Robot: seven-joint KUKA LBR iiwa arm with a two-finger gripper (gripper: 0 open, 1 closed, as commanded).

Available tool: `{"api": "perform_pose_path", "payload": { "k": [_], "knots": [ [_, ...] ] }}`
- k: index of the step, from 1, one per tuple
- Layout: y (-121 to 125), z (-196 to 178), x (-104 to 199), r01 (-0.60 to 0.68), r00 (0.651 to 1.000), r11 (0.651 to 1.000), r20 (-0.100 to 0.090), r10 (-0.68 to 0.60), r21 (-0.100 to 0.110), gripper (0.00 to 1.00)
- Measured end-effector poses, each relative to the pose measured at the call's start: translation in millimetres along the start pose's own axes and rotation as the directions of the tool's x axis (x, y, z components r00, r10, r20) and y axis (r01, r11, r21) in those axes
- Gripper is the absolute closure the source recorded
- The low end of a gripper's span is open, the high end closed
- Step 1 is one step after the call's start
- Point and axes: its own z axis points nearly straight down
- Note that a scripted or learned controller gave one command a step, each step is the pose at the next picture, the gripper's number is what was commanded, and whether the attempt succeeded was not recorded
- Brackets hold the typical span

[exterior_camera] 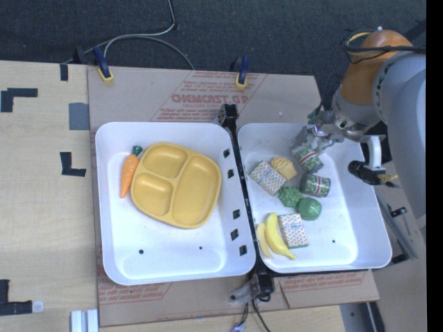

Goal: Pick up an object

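My gripper (313, 140) hangs over the upper middle of the right bin (360, 241), reaching in from the right. Directly under it, touching or nearly touching, lies a small green and white can (309, 160). A second can (317, 185) lies just below that one. Around them are a patterned box (266, 177), a yellow lump (284, 165), a piece of broccoli (290, 196), a green ball-shaped item (310, 209), a banana (273, 238) and another small box (294, 230).
The left bin (118, 247) holds a yellow divided plate (176, 184) and a carrot (128, 174) at its left side. A black divider (239, 185) runs between the bins. The arm's grey body (408, 116) stands over the right bin's right edge.
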Motion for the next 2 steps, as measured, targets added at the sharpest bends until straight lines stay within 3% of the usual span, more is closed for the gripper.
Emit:
{"api": "perform_pose_path", "payload": {
  "k": [1,2],
  "knots": [
    [1.0,-32.6,59.7,0.0,1.0,1.0,-0.004,0.0,-0.001,1.0],
    [-25.6,-70.3,126.1,0.0,1.0,1.0,-0.004,0.0,0.001,1.0]
  ]
}}
